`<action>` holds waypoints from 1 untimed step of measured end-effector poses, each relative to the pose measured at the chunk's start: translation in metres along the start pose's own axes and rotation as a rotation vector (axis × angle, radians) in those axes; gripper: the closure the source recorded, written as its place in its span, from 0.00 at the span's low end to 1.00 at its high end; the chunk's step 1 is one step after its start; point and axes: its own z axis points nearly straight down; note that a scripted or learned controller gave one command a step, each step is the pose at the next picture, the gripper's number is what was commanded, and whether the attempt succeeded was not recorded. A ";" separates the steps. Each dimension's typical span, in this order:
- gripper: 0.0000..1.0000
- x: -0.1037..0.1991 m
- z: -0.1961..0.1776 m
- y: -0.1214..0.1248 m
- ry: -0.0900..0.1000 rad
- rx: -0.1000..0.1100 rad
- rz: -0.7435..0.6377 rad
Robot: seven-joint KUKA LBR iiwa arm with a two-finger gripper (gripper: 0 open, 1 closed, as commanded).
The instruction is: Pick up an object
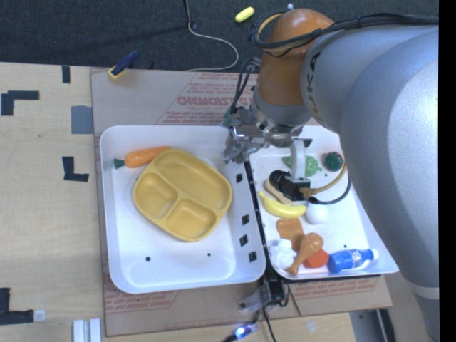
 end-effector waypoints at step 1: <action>1.00 -0.010 -0.018 0.003 -0.001 0.000 0.004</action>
